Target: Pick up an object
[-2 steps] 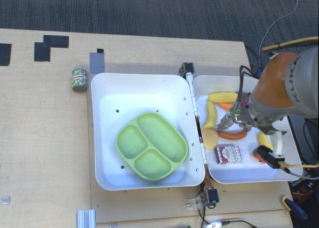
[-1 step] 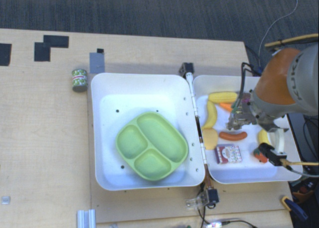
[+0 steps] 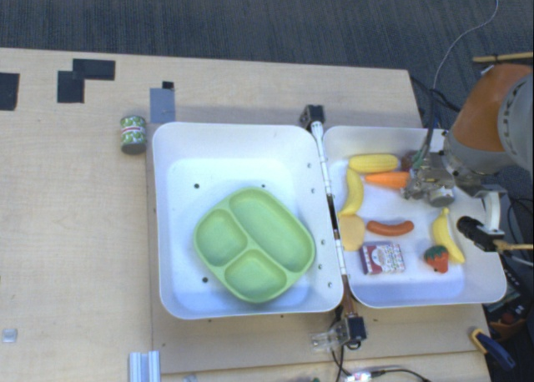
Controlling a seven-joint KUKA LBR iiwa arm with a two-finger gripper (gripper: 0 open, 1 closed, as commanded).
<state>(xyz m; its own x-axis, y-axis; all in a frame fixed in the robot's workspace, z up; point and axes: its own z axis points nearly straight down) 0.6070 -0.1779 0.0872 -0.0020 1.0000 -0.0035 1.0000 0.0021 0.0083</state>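
A pale wooden worktop [image 3: 75, 205] bearing black tape patches [image 3: 83, 78] — beyond its far edge, dark blue-grey carpet [image 3: 250, 5], evenly lit.

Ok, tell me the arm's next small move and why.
Probably a short descent onto the carrot. The tool sits low in the right bin, just at the carrot's right end, beside the upper banana. No object is visibly held, so the pick still seems undone. The sausage lies a little farther off, making the carrot the nearest target.
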